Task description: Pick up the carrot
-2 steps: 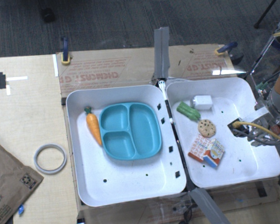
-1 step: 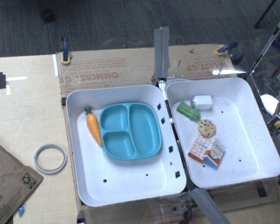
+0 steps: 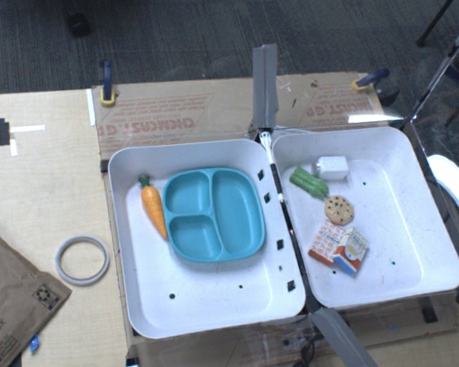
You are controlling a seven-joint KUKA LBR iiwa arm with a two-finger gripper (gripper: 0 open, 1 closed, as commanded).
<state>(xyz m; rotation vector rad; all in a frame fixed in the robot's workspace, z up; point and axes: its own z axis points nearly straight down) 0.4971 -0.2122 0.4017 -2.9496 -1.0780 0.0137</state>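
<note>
Pale rounded shape (image 3: 453, 185) just beside the right bin's (image 3: 401, 227) outer wall, cut off by the frame edge. Arm link or not: cannot tell. No orange band on it.

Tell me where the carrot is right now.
The carrot lies in the left bin, near its left wall, just left of the blue divided plate, green top pointing away from the camera.

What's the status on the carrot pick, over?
Orange toy carrot with green top lying in left white bin, untouched. Teal divided plastic tray close alongside it, on the side away from the bin wall. Nothing on top of the carrot.
</note>
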